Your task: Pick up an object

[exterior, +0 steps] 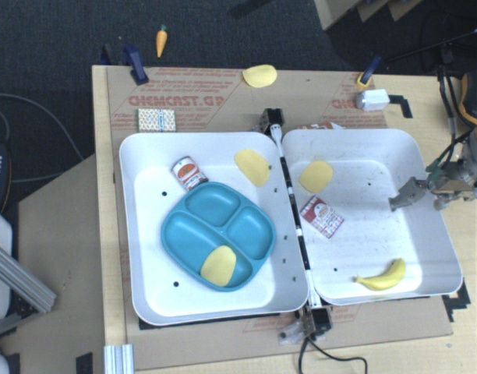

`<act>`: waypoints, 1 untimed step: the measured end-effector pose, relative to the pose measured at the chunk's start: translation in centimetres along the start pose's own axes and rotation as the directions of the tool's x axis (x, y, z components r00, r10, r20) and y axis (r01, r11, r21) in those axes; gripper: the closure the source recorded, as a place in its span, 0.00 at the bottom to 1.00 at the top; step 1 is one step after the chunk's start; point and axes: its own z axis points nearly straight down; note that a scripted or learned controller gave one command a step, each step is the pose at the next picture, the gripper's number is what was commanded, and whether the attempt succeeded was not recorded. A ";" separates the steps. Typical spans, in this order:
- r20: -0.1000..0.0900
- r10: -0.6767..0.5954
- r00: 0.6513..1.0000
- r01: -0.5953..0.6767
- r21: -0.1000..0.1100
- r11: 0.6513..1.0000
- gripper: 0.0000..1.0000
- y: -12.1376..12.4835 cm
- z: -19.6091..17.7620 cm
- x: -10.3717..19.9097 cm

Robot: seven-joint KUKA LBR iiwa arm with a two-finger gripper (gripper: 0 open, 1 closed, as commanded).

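Observation:
The right bin (379, 150) holds a yellow banana (383, 276) near its front edge. A red and white packet (322, 216) lies at its left side, with a pale yellow chip-like piece (316, 175) behind it. My gripper (414, 191) reaches in low over the bin's right rim. It is well apart from all three things, and nothing shows in its grasp. The banana lies in front of it and to its left.
The left bin (145, 162) holds a blue divided plate (215, 232) with a yellow piece (218, 266) in one compartment, a small can (189, 173) and another yellow piece (252, 167). On the bench behind the bins lie a yellow piece (259, 75) and a white box (373, 99).

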 end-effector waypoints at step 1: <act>-0.002 -0.001 1.000 0.001 0.002 1.000 0.00 -0.5 5.3 10.0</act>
